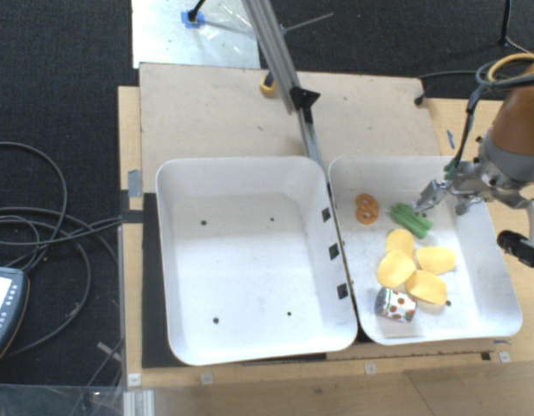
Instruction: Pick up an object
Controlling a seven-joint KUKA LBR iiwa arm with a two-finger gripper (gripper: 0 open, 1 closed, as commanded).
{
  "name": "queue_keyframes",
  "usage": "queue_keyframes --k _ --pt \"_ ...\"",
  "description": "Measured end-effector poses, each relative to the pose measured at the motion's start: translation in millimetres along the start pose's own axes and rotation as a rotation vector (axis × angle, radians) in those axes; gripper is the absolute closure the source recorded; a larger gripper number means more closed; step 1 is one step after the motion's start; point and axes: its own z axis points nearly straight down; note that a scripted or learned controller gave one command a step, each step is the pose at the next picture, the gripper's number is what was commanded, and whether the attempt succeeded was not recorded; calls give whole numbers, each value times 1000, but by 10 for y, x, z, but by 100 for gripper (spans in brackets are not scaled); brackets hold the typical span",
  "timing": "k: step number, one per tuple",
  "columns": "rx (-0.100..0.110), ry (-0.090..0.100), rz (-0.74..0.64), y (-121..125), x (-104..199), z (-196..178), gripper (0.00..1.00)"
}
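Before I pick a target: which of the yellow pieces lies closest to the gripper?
The topmost yellow piece, just below the green object. The other yellow pieces sit lower in the right bin, farther from the gripper.

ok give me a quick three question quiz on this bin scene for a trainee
1. True or false: the green object lies in the right bin.
2. Which thing lies nearest the gripper? A) orange pretzel-shaped piece B) green object C) patterned cup
3. Fill in: the yellow pieces lie between the green object and the ____.

Key
1. True.
2. B; the gripper's tip sits right by its upper end.
3. Patterned cup, which lies on its side near the bin's front edge.
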Motion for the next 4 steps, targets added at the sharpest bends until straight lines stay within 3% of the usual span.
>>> queue_keyframes --k 2,3,4 --pt "-2 0 -1 -27 47 757 0" --pt "-7 -1 -1 -12 41 625 100" --pt "-7 -1 -3 -6 74 185 100"
